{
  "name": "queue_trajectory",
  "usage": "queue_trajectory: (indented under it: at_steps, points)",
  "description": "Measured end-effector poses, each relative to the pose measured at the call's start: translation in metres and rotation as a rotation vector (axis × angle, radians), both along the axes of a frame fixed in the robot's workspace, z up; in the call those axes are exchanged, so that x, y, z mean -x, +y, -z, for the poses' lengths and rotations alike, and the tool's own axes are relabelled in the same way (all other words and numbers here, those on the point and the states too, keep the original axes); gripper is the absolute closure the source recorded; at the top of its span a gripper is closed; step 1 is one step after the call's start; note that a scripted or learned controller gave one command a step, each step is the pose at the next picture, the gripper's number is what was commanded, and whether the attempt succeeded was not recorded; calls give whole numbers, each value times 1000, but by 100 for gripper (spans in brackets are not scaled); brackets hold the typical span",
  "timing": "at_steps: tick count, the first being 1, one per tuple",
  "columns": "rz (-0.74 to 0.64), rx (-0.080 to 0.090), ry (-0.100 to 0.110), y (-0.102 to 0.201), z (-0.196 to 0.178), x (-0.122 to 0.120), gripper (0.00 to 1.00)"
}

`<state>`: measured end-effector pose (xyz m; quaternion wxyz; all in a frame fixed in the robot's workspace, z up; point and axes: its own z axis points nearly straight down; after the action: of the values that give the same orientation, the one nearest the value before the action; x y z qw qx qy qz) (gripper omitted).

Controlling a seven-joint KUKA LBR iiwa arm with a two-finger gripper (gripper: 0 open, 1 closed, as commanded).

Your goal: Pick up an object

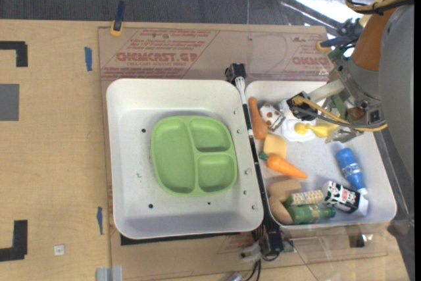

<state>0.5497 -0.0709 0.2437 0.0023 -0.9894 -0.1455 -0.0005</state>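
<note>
The right bin (pixel 385 171) holds a jumble of toy food. A carrot (pixel 286 166) lies near its left wall, below a yellow cheese wedge (pixel 275 145) and a long orange stick (pixel 255 118). A fried egg (pixel 300 131) and a small white and red piece (pixel 270 115) sit toward the back. A blue bottle (pixel 348 168) lies at the right, with a cow-patterned carton (pixel 345 196), a green packet (pixel 309 212) and a tan roll (pixel 281 191) at the front. My gripper (pixel 343 130) hangs low over the back right of this bin, just right of the egg and above the blue bottle.
The left bin (pixel 125 141) holds a green divided plate (pixel 194 154). A black clamp (pixel 235 70) sits at the back of the ridge between the bins. The grey arm with its orange band (pixel 368 43) fills the space at the upper right.
</note>
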Motion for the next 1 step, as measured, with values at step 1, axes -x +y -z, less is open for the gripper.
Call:
queue_trajectory:
  at_steps: [1]
  points:
    - [-2,3,-1,-45,144,14,100]
